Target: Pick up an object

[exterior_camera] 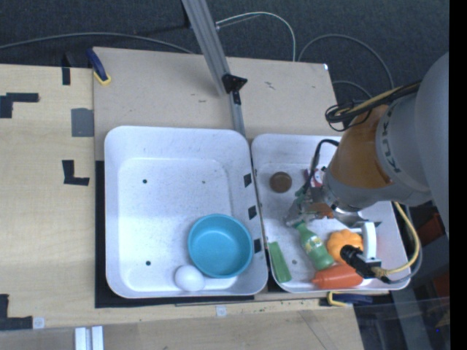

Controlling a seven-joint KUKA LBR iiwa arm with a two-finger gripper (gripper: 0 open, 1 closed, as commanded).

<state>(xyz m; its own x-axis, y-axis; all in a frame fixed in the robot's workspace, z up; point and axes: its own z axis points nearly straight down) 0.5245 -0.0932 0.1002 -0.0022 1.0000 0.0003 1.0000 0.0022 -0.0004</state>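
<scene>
Grey gripper [305,211] hangs low in the right bin [292,148] over the green bottle [312,245], seemingly lining up a grasp.

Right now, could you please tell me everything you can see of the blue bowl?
The blue bowl is round, light blue and plastic-looking, standing upright with its open mouth facing up and nothing visible inside. It sits in the left bin, toward the near right corner. A small white ball lies against its near-left rim.
</scene>
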